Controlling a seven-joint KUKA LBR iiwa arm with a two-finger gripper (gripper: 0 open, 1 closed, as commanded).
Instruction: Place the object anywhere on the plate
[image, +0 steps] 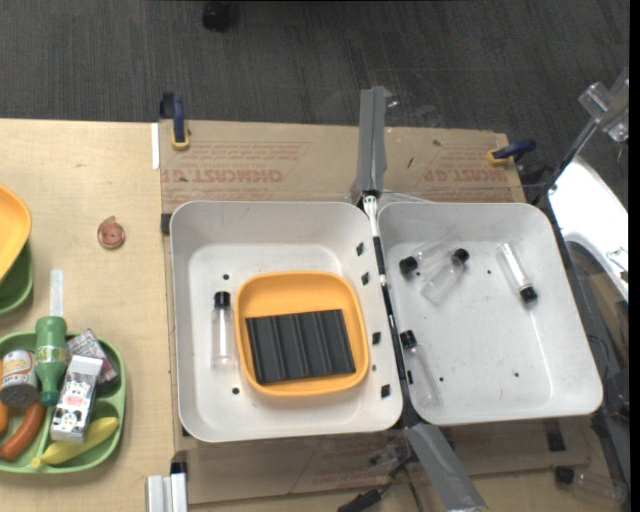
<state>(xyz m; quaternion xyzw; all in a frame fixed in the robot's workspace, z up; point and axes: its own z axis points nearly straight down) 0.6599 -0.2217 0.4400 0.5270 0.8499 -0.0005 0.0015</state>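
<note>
Ribbed dark slab (299, 345) on glossy rounded-square orange plate (300, 290); clear vial (221, 325) beside.

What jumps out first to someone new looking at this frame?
The orange plate in the left bin, with a dark ribbed insert on it. A clear vial with a black cap lies beside it on its left. More clear vials lie scattered in the right bin.

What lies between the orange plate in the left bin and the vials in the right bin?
In the camera view, between the orange plate and the vials lie bare white bin floor and the two bins' adjoining walls with their black clips; no loose object.
</note>
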